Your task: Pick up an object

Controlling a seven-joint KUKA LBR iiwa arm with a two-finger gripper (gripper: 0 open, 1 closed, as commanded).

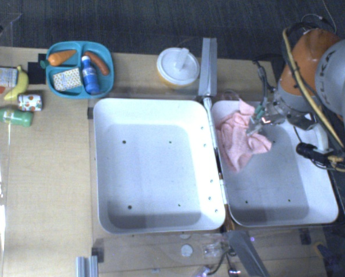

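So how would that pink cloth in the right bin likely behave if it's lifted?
The pink cloth lies crumpled in folds, so it is probably floppy and would drape and hang. It looks thin, likely light. With the claw at its edge, a pinch might catch just one fold.

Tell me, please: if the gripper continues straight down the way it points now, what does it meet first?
Most likely the pink cloth: the gripper sits at its right edge, though depth is unclear from above.
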